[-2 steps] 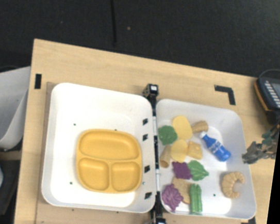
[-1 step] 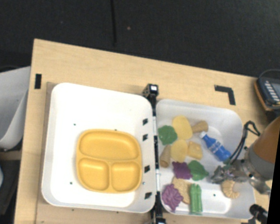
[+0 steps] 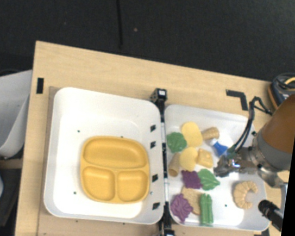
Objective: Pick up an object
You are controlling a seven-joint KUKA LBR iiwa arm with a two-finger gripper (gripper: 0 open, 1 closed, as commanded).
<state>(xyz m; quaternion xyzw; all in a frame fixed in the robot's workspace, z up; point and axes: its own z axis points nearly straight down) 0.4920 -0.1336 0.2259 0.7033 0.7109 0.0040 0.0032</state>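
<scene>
Tabletop (image 3: 28, 179) carries 2 white bins. Left bin (image 3: 61, 146) holds 1 yellow divided plate (image 3: 114, 169) with 3 compartments, lying flat near its middle. Right bin (image 3: 240, 123) holds a scatter of small toy foods: 2 pale yellow pieces (image 3: 191, 133), a green round piece (image 3: 176, 142), 2 purple pieces (image 3: 181, 206), a green stick (image 3: 206, 209), a small blue piece (image 3: 219, 148), a tan ring (image 3: 245, 193) at right. Claw (image 3: 223, 169) sits low over the bin's middle, just above a green leafy piece (image 3: 208, 180); its opening cannot be told.

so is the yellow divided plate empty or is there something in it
Empty. The yellow plate lies flat in the left bin, and all three of its sections show bare yellow. The toy food sits in the right bin.
</scene>
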